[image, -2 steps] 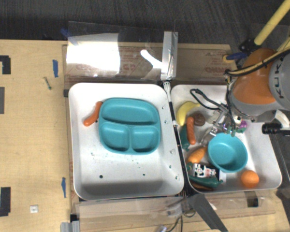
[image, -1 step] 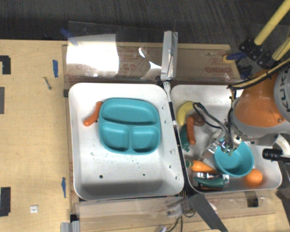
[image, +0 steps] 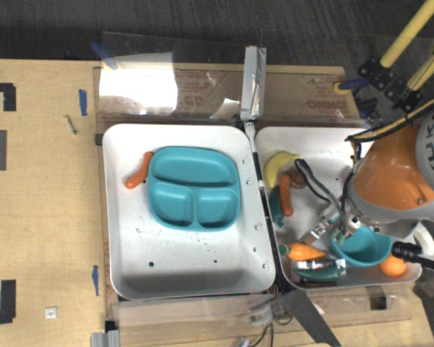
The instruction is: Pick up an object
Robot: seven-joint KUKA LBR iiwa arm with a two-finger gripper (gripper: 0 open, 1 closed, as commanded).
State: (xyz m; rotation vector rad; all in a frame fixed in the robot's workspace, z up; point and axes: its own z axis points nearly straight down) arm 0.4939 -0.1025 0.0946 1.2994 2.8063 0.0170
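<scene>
The right bin holds several objects: a yellow banana at its far left, an orange sausage lying over a teal piece, an orange carrot, a shiny silver item, a teal bowl and a small orange ball. My gripper is low in this bin, just left of the teal bowl and above the carrot. The arm's orange band hides the bin's right part. Nothing is visibly held.
The left bin carries a teal divided plate with an orange sausage beside its left edge. A metal divider rises behind the wall between the bins. Black cables trail from the wrist.
</scene>
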